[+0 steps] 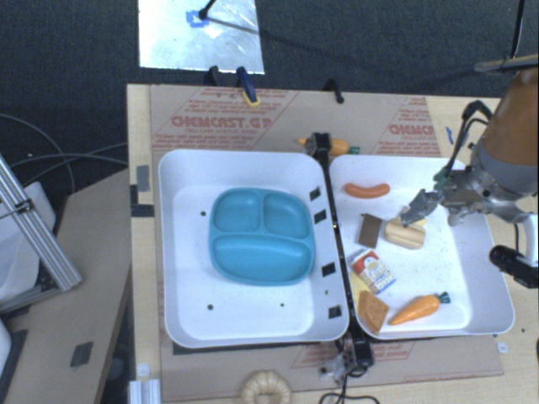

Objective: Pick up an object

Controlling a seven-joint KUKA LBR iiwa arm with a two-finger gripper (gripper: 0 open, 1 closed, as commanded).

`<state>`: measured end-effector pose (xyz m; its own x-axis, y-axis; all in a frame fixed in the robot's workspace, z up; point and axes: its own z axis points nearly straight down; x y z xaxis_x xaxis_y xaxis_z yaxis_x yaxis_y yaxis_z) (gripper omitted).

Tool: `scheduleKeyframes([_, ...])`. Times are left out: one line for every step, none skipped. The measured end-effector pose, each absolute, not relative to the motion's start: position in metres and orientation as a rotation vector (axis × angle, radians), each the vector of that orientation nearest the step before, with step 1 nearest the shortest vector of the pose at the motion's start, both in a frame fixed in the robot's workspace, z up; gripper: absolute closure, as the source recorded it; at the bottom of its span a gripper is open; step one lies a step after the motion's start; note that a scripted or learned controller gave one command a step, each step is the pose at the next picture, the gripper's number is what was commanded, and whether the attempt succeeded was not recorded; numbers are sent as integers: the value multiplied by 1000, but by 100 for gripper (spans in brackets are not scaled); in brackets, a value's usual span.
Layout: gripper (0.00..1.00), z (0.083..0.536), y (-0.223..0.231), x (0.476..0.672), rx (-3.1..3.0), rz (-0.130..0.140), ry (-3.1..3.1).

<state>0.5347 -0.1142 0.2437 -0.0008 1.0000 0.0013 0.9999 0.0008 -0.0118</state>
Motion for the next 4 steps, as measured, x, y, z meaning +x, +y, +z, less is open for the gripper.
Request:
scheduleKeyframes([0,250,-114,537,-2219,-2,-2226])
scheduleKeyframes([0,190,-110,541,-2218,3,-2221])
scheduleKeyframes([0,136,-105,550,-2218,3,-2221])
scheduleKeyframes([0,88,-103,553,-2224,-12,-2223])
